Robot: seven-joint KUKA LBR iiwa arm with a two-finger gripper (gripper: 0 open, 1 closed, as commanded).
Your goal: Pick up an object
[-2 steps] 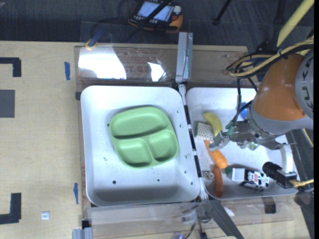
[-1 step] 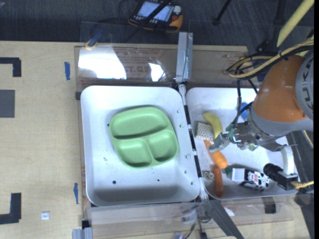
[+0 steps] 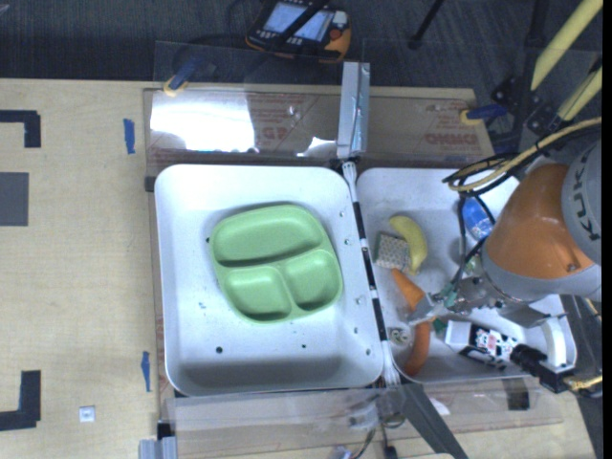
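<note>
Gripper (image 3: 448, 297) low in the right bin (image 3: 435, 191), among the objects.
I can't tell its state; an orange carrot (image 3: 408, 290) lies just left of it, a banana (image 3: 411, 240) beyond.

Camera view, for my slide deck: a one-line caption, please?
Grey-and-orange arm reaches into right white bin near yellow banana; green divided tray fills left bin.

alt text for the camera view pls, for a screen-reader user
The grey-and-orange arm reaches from the right into the right bin, its gripper low among a banana, a grey sponge and two carrots. The left bin holds a green divided tray.
</note>
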